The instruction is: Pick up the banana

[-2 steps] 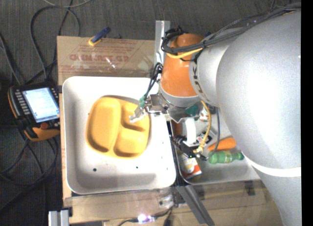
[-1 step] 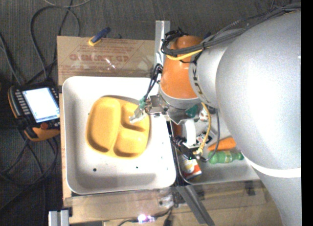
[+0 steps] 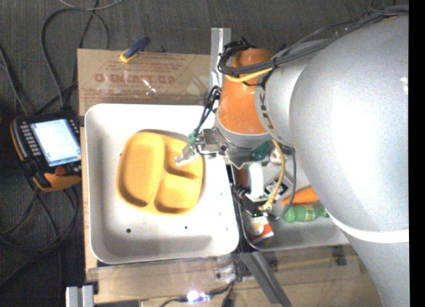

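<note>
My gripper (image 3: 185, 154) hangs low over the left white bin (image 3: 94, 186), above the right-hand part of a yellow divided plate (image 3: 143, 169) that lies in that bin. The grey arm with its orange band (image 3: 240, 109) reaches in from the right and covers most of the right bin (image 3: 299, 236). From this angle the gripper's tip is small and partly masked by the wrist and cables.
In the right bin, below the arm, lie an orange carrot-like item (image 3: 307, 196), a green bottle (image 3: 304, 214) and a red can (image 3: 263, 230). A cardboard sheet (image 3: 146, 80) lies behind the left bin. A teach pendant (image 3: 52, 143) sits at the left.
</note>
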Tool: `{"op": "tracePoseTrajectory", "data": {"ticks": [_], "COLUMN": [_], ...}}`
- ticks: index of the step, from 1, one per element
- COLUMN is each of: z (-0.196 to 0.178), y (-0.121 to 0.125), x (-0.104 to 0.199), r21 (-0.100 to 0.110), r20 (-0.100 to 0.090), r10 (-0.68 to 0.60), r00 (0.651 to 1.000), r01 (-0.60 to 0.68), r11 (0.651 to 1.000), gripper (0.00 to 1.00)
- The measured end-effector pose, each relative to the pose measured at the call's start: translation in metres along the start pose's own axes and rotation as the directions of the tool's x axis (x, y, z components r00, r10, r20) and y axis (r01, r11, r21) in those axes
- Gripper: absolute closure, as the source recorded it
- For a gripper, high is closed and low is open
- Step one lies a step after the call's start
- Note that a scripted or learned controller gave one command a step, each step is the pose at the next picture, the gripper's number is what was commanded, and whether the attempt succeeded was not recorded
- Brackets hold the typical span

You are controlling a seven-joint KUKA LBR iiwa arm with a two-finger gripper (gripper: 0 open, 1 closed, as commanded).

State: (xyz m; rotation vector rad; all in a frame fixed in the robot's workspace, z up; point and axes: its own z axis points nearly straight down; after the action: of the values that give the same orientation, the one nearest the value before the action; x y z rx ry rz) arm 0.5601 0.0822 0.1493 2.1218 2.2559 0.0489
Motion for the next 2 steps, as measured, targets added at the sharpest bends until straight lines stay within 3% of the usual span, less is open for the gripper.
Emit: {"op": "tracePoseTrajectory", "data": {"ticks": [2], "z": [0.0005], "y": [-0.0029], "x": [0.0004], "r21": [-0.006], "r20": [0.0], "r10": [-0.011], "r00": [1.0], "r01": [0.011], "r11": [1.0], "gripper": [0.0]}}
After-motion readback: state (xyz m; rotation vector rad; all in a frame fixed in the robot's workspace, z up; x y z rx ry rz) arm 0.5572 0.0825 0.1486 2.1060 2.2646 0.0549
